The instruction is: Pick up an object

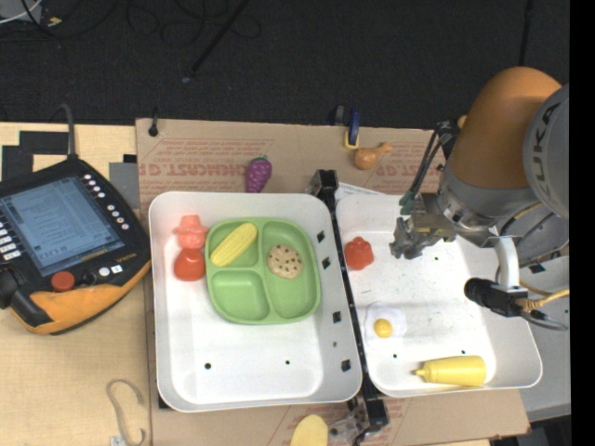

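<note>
1. This is a robotics lab or test cell, not a home or kitchen.
2. A grey KUKA arm (521, 156) with an orange band reaches over two white bins (186, 360) set side by side on a bench.
3. A teach pendant (60, 240) with screen and buttons lies at the left.
4. The bins hold plastic toy food, such as a corn cob (231, 243) and a cookie (284, 261) on a green divided plate (251, 300).
5. Cardboard sheeting (214, 161) lines the bench, against a black backdrop with loose cables (186, 17).
</note>
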`<action>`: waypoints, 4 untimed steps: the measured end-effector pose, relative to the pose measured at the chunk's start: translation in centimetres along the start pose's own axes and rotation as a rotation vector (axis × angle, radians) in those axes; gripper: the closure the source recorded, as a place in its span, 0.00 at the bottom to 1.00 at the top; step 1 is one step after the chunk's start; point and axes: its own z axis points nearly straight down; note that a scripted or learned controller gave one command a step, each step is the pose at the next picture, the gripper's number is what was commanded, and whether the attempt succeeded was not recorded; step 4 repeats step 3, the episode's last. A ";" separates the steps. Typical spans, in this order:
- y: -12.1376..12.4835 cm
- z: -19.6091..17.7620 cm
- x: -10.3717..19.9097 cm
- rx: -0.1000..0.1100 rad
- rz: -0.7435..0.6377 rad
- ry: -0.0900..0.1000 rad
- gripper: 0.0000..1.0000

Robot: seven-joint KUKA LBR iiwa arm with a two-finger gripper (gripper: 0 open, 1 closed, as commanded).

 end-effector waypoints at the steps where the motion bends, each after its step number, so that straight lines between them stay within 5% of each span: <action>1: -1.9 0.6 5.3 0.002 0.000 0.000 1.00; 2: -4.5 1.1 6.1 0.002 0.005 -0.002 1.00; 4: -4.4 -0.5 7.0 -0.002 0.003 -0.002 1.00</action>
